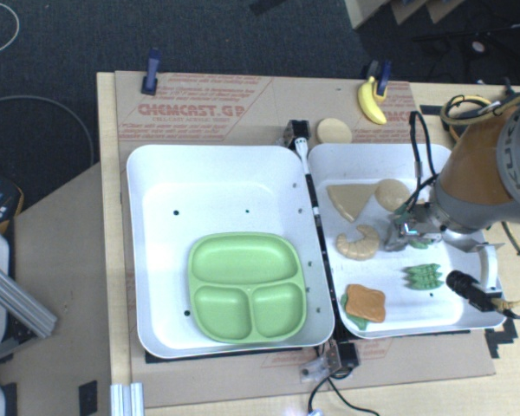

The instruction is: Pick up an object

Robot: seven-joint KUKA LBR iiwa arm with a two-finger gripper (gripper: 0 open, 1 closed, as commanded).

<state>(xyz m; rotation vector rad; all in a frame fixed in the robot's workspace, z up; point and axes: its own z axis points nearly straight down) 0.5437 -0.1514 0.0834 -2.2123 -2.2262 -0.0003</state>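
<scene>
Risk: gripper low in the right bin, crowded by food pieces; could nudge the croissant-shaped piece aside or close on nothing; cause: pieces lying close together and flat on the bin floor
Gripper state: cannot tell; too small and blurred at the wrist
Task's thing: not yet chosen by sight; nearest candidates the croissant-shaped piece just beside the gripper and the round bun toward the bin's far edge
Right bin contents: flat tan wedge; round bun; croissant-shaped piece; green bean cluster; sandwich near the front-left corner
Left bin contents: green divided plate toward the front edge
Tabletop far edge: banana; pale round piece
</scene>
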